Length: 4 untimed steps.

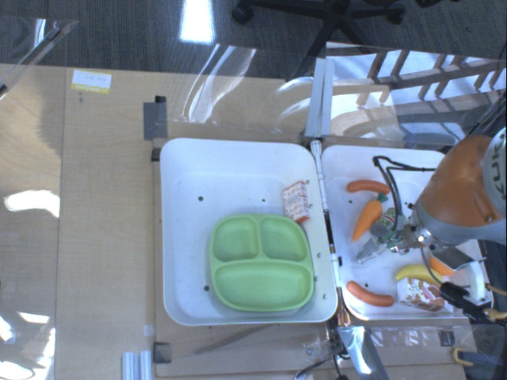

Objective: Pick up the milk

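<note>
Hovering in the right bin point(342, 212), gripper point(371, 248) sits just below the carrot point(365, 218), fingers spread, nothing between them. Milk point(296, 202) lies in left bin point(182, 236), at the green tray's point(261, 264) 1 o'clock.

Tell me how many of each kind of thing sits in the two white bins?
Divided green plate: 1
Small cartons: 2, one beside the plate, one in the right bin
Sausages: 2
Carrot: 1
Banana: 1
Total: 7

gripper point(371, 249) over right bin point(348, 158) | milk point(296, 202) (left bin point(178, 236)) – apart
</note>
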{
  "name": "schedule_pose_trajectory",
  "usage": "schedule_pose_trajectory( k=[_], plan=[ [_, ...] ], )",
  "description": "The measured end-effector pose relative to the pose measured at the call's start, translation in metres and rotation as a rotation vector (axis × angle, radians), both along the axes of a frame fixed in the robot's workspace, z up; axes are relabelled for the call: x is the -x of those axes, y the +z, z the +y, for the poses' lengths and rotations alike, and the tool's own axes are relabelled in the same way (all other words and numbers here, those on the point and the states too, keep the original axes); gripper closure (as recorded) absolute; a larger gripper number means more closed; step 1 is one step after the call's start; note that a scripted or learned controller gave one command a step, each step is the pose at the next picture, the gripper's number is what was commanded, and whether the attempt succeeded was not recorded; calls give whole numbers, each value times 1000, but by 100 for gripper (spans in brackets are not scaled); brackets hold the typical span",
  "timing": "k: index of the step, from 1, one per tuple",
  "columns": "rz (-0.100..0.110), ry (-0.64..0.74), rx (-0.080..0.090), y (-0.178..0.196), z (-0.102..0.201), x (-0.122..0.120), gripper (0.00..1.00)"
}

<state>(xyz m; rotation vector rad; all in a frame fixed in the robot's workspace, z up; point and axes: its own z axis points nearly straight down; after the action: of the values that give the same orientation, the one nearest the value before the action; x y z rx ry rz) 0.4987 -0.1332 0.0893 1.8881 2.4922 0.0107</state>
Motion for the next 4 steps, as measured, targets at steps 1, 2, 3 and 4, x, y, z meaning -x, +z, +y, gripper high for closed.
schedule_pose_trajectory(
  k=[1,2,3,4],
  plan=[
    [-2,259,3,0,40,6,0],
    [8,88,0,10,-38,-50,0],
    [1,101,-1,0,41,-25,0],
    [10,75,0,4,-9,-125,0]
  ],
)
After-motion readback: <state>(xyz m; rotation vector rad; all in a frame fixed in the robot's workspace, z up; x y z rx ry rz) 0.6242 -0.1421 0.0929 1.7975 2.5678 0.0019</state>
